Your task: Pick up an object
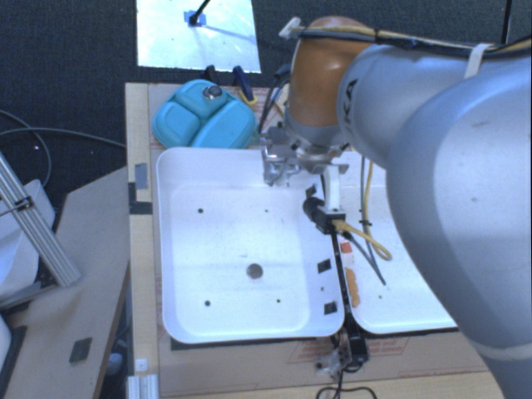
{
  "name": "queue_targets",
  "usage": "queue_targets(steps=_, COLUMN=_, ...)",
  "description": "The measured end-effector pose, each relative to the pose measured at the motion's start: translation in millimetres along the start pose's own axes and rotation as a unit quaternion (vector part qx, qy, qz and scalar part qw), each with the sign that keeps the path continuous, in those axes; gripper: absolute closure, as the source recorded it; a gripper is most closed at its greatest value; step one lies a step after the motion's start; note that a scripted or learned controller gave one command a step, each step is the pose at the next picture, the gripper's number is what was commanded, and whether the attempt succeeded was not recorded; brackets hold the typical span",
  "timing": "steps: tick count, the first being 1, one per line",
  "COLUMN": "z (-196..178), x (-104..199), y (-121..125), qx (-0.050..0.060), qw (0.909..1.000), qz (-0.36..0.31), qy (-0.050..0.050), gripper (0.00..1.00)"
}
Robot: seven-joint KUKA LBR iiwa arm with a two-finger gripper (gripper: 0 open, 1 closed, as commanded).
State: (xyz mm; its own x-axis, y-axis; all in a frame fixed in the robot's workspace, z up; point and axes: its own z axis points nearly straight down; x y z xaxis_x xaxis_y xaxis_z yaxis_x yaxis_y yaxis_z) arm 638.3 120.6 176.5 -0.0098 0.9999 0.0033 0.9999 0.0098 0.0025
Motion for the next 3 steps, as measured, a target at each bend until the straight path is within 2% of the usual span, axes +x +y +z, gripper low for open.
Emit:
queue_targets(steps=1, z=97, x=50, y=30, qx=0.000, qw=1.0000, qz=0.001, qy=-0.001, gripper=1.00)
queue_targets(steps=2, z=93, x=24, y=-25, qx=0.003, qw=1.0000, qz=0.005, qy=-0.002, gripper=1.00)
queue_targets(steps=3, z=92, x=74, y=-138, qx=0.005, qw=1.0000, qz=0.001, qy=-0.001, gripper=1.00)
